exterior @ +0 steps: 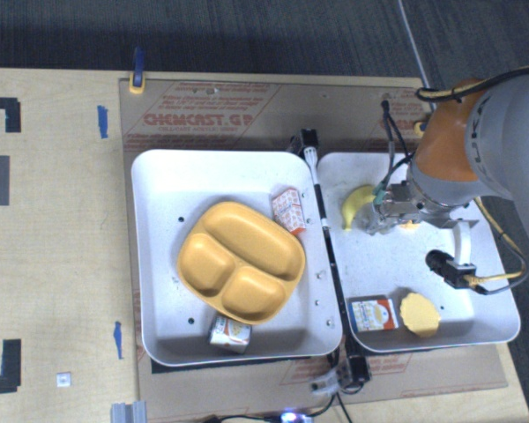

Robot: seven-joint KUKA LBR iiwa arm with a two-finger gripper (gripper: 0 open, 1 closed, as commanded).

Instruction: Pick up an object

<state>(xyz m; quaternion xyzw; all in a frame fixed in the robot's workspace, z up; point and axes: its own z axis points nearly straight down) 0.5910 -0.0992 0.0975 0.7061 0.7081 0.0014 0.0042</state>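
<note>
Lying in the right bin's point(502, 324) upper left, the yellow banana point(356, 204) sits just beside the gripper point(381, 219), whose finger state I cannot tell. Judged an approach step; next it likely needs closing squarely around the fruit.

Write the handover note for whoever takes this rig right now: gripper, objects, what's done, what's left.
Gripper: down in the right bin, at the banana near that bin's far left corner. Its fingers can't be made out, so no grasp is confirmed.
Right bin also holds a small carton and a round yellow piece at the near edge.
Left bin: yellow divided tray, a red-and-white packet at its far right, another small packet at its near side.
Done: arm brought down to the banana.
Left: confirm the grip, lift an object clear of the bin.
</note>
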